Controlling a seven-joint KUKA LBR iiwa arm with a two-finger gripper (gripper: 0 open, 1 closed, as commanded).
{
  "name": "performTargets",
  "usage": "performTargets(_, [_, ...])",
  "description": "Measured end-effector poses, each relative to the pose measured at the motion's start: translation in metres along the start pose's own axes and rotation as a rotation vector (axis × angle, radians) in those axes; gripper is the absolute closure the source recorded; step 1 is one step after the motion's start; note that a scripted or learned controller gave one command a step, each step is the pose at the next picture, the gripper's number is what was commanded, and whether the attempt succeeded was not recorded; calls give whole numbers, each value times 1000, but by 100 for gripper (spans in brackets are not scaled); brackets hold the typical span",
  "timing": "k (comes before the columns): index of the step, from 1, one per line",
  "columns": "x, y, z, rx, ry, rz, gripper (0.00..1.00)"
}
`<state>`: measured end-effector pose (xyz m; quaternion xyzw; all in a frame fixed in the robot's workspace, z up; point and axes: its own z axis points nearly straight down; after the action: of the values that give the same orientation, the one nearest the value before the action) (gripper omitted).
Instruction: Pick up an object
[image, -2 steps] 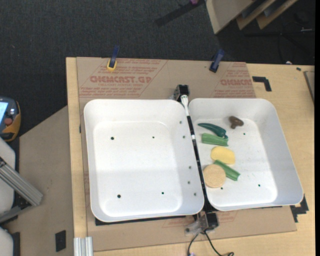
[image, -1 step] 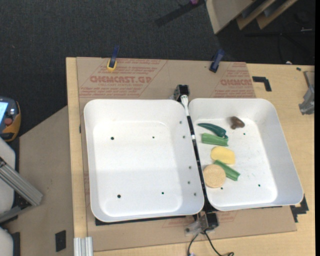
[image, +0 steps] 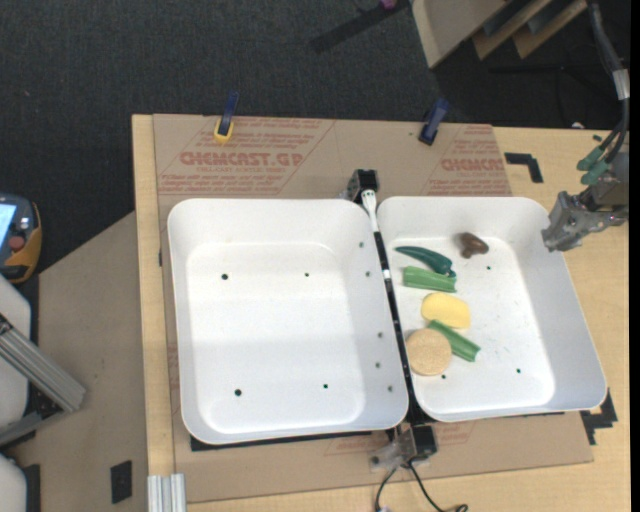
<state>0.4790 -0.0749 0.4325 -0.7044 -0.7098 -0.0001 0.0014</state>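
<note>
Brown lump (image: 472, 243), possibly crumpled, right bin (image: 560, 330).

Two blue clamps (image: 228, 108) (image: 434, 120) along the cardboard sheet's (image: 330, 150) far edge.

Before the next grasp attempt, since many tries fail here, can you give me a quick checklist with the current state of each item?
1. Objects present in right bin: ok; dark green piece, yellow piece, tan round piece, brown lump.
2. Isolated target available: ok, the brown lump sits apart.
3. Yellow, tan and green piece separated: not ok, clustered.
4. Gripper over a target: not ok, at the bin's right rim.
5. Finger state: cannot tell.
</note>
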Motion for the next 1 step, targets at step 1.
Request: performTargets(1, [81,1,-15,-6,0,-2,100])
